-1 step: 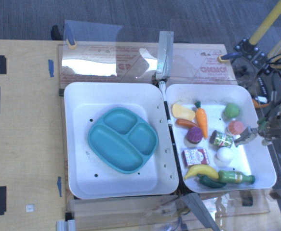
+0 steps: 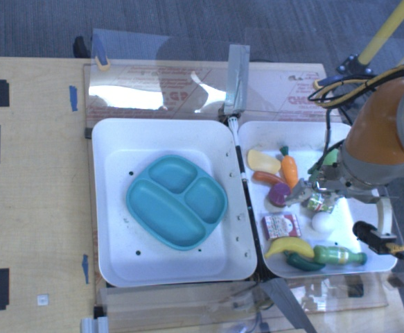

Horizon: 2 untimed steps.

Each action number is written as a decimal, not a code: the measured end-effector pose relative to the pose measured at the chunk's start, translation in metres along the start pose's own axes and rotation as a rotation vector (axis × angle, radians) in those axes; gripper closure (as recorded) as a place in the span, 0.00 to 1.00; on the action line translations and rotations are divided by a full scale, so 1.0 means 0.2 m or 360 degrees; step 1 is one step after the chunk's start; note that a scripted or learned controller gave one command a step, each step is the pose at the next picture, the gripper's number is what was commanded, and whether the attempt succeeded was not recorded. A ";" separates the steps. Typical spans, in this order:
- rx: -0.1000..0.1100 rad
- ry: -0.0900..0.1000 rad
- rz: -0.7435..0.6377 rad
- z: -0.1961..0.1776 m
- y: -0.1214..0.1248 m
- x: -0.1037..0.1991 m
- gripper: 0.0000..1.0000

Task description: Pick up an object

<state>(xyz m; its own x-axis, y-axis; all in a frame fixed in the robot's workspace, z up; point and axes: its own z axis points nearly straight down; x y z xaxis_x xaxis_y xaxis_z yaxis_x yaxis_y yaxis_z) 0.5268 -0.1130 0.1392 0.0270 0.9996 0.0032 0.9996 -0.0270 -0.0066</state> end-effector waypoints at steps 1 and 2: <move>-0.0023 -0.0008 -0.0007 0.26 0.23 0.07 0.00; -0.0029 -0.0008 -0.0003 0.20 0.23 0.07 1.00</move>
<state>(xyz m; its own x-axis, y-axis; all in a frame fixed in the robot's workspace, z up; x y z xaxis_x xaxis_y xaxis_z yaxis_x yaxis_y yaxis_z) 0.5736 -0.1004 0.0984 0.0253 0.9997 -0.0017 0.9996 -0.0253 0.0116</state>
